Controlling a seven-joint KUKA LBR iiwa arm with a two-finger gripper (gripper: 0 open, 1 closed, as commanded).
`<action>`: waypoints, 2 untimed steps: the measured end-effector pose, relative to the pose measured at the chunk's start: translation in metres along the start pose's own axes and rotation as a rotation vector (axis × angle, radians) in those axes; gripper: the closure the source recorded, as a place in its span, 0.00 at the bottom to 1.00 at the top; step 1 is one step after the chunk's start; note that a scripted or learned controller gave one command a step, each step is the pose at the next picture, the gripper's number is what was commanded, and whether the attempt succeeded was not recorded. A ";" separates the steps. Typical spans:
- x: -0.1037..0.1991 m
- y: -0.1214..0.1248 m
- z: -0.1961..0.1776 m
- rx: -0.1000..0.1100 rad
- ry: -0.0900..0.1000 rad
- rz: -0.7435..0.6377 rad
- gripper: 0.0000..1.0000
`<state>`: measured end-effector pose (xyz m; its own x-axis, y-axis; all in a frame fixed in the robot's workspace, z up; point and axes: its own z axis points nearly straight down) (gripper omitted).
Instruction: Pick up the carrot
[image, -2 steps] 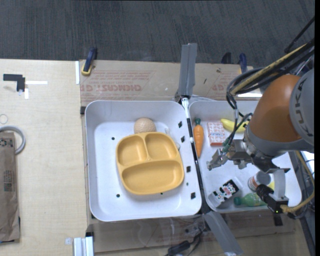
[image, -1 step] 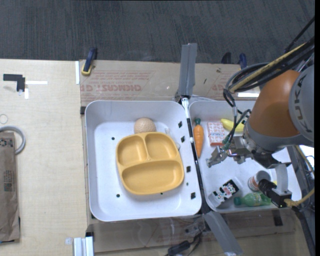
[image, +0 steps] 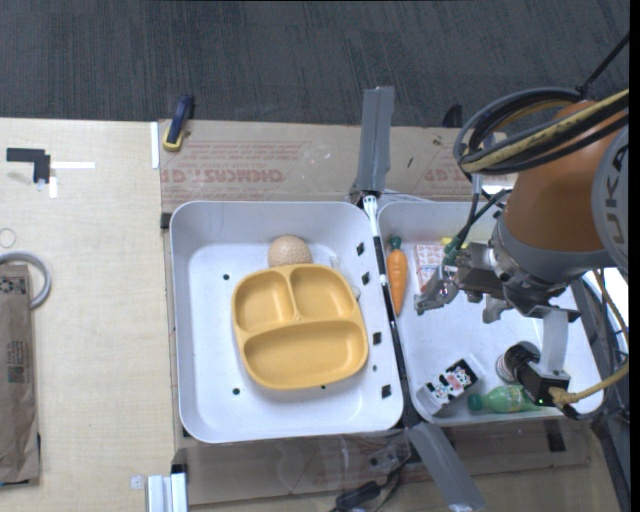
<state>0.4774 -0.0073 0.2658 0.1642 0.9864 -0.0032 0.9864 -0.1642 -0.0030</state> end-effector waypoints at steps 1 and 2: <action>-0.001 0.000 -0.008 0.004 -0.004 -0.002 1.00; -0.019 0.044 0.020 0.000 0.000 0.038 1.00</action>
<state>0.5179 -0.0331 0.2458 0.2017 0.9794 -0.0038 0.9794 -0.2017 -0.0027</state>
